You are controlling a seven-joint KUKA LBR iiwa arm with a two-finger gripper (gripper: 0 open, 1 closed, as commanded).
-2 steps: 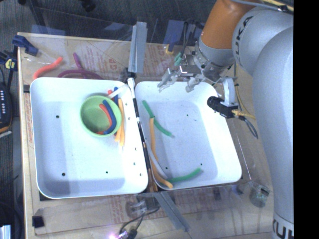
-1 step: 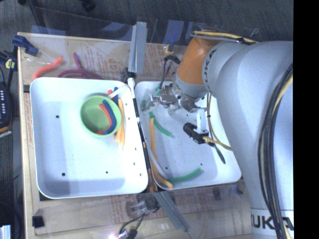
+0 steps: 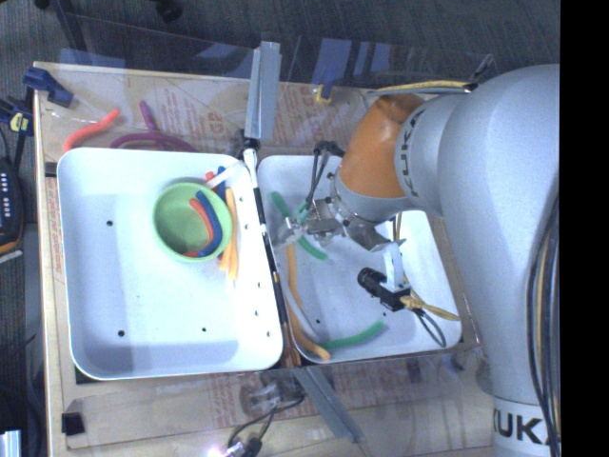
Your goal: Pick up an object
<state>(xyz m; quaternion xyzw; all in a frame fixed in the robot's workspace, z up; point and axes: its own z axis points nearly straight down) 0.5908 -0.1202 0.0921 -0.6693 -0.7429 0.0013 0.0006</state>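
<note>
Two white bins are seen side by side on the bench (image 3: 171, 403). The arm (image 3: 495, 160) is reached in over the right bin (image 3: 347, 303). The gripper (image 3: 301, 225) is held low near that bin's left edge, about halfway along it. Whether the claw is spread or pressed together cannot be told, and it cannot be told if anything is pinched in it.

A short green piece (image 3: 315, 248) is seen right by the gripper, on the side toward the bin's bottom edge. It cannot be told if the two are touching. A small green piece (image 3: 279, 204) is laid near the left edge, closer to the top left corner. A long orange stick (image 3: 294, 298) is stretched along the left edge, down to the bottom left corner. A bent green stick (image 3: 359, 335) is laid near the bottom edge, next to the end of the orange one.

In the left bin (image 3: 105, 284), a green bowl (image 3: 176, 222) is placed near the right edge, toward the top. In the bowl, red and blue curved pieces (image 3: 203, 219) are held. Between the bowl and the bin's right edge, orange sticks (image 3: 231, 246) are laid.
</note>
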